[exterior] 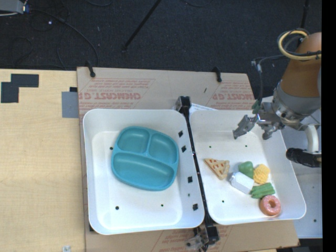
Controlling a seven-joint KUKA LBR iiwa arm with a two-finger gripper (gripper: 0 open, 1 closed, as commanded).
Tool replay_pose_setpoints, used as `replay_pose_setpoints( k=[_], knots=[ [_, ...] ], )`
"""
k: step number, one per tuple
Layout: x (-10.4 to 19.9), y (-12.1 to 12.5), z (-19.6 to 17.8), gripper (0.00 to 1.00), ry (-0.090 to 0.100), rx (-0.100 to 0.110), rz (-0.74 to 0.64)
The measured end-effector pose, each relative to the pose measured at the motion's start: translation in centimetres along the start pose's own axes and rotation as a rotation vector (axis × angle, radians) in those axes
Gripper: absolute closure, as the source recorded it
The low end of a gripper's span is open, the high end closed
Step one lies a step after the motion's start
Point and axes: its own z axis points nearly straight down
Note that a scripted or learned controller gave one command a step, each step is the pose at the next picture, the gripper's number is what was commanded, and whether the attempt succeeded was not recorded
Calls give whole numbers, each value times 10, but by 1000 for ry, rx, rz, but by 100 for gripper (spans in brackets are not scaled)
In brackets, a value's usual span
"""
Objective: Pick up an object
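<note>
Approach step: gripper (pixel 254 127) is hovering spread and holding nothing, up-right of the waffle wedge (pixel 218 167); next move calls for descending onto one toy.

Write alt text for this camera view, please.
A grey robot arm's gripper hovers above the right bin, which holds a waffle slice, donut and other toy foods. The left bin holds a teal divided plate.

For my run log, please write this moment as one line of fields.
gripper: open, above right bin, holds nothing | waffle, donut: in right bin | teal plate: left bin
</note>
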Motion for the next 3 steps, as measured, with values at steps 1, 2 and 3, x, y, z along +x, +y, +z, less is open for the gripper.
replay_pose_setpoints(
  k=[1, 2, 3],
  knots=[
    [0, 2, -8, 0, -2, -12, -2],
    [6, -4, 52, 0, 0, -7, -2],
    [4, -2, 116, 0, -1, -7, -1]
  ],
)
